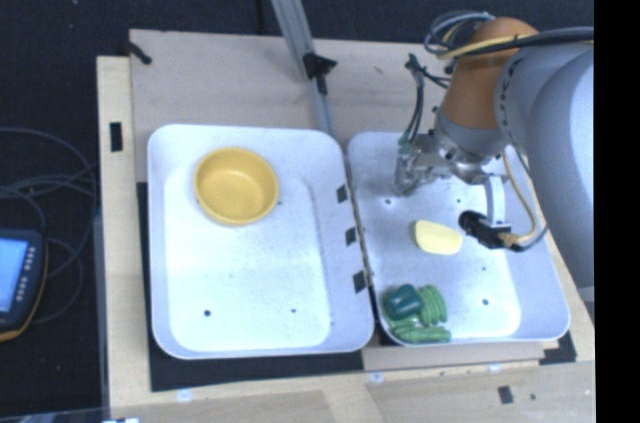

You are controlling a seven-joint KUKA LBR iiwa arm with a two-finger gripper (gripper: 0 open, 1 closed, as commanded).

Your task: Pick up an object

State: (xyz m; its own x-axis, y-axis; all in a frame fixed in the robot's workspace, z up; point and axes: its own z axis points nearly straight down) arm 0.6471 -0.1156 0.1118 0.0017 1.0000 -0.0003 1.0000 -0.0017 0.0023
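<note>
In the right bin: the gripper (408, 173) hangs low over the upper-left part of the floor of the right bin (500, 306), with bare white surface beneath it.
Arm: grey, with an orange band (478, 106) above the wrist, reaching in from the right, cables looping around the wrist.
Claw state: cannot tell; the tip is small and dark against the bin, and nothing is visibly held.
Nearest object: a pale yellow rounded piece (438, 237), lying on the bin floor just below and to the right of the gripper, apart from it.
Other objects here: a green cluster (416, 306), bumpy and toy-like, resting against the near rim.
Left bin: the left bin (250, 311) holds a yellow bowl (236, 185), upright, in its upper-left area, well apart from the arm.
Step in hand: likely lining up on a target.
Doing it well: centre over the yellow piece before descending, span its narrow side, and stay off the divider between the bins.
</note>
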